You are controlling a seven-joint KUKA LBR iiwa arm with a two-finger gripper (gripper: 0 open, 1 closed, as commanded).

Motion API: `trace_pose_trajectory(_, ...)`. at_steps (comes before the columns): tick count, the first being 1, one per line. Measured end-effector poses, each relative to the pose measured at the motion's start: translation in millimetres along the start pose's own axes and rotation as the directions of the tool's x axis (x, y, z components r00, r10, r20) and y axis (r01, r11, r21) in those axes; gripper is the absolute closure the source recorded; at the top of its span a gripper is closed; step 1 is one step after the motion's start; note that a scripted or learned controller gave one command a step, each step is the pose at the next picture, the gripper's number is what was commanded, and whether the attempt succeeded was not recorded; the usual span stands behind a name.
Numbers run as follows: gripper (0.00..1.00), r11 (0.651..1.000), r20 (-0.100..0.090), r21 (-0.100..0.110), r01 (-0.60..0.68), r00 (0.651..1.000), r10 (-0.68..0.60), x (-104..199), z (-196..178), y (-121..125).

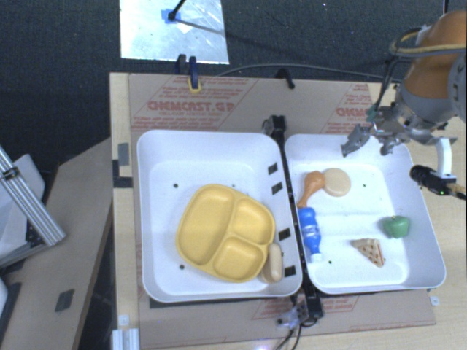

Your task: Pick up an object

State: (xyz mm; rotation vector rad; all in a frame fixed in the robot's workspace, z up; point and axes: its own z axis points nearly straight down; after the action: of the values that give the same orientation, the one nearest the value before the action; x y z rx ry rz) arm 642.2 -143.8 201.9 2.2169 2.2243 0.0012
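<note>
Blue bottle (309, 233) lengthwise along the divider — gripper (371, 143) open, holding nothing.

Dark carpet floor (58, 49) all around, with a shiny foil sheet (174, 20) taped at the top. Pale wooden tabletop (87, 195) under printed cardboard (219, 100). Metal rail (29, 203) at far left.

Both bins (219, 148): smooth white plastic, slight sheen. Yellow tray (225, 232): matt plastic, smooth. Blue bottle (309, 233): glossy plastic. Sheet (219, 100) under bins: brown printed cardboard, matt. Surface (80, 188): pale wood-look board. Backdrop (58, 49): dark, rough cloth. Foil patch (174, 19): shiny, crinkled.
</note>
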Motion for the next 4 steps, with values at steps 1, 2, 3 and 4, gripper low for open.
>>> trace_pose_trajectory(1, 0.0, 1.0, 0.0, 0.003, 0.0, 1.0, 0.0, 4, 62, -1)
trace_pose_trajectory(2, 0.0, 1.0, 0.0, 0.001, 0.0, 1.0, 0.0, 4, 113, -1)
trace_pose_trajectory(3, 1.0, 1.0, 0.002, -0.016, 0.002, 1.0, -0.002, 4, 94, 5)
trace_pose_trajectory(4, 1.0, 1.0, 0.001, -0.006, 0.002, 1.0, -0.002, 3, 29, 8)
